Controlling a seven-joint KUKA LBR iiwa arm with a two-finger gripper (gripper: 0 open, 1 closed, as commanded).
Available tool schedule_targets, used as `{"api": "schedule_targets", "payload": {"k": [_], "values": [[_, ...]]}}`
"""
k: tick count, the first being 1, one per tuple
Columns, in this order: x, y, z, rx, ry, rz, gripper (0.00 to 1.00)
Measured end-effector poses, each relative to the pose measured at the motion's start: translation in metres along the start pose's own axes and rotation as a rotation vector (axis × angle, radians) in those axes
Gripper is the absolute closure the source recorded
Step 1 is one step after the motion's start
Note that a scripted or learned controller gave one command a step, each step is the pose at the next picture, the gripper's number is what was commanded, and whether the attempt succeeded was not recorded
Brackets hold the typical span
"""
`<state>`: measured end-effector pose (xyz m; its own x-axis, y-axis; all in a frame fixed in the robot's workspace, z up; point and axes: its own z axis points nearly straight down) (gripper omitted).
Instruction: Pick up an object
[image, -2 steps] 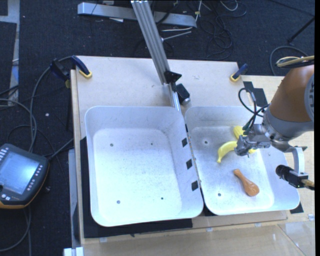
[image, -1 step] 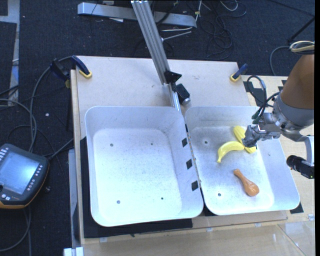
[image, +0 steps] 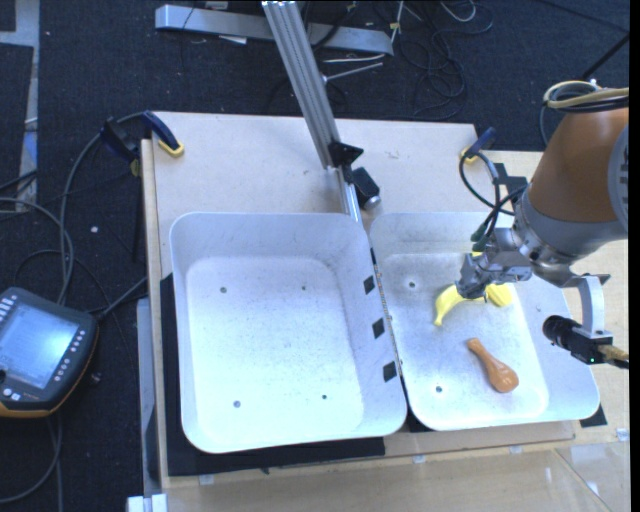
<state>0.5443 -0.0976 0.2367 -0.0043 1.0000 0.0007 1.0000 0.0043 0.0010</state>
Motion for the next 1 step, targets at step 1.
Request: {"api": "schedule_targets", "payload": {"k": [1], "values": [[0.0516, -0.0016, 0.009, 0.001, 0.0, 0.0, 1.0]]}}
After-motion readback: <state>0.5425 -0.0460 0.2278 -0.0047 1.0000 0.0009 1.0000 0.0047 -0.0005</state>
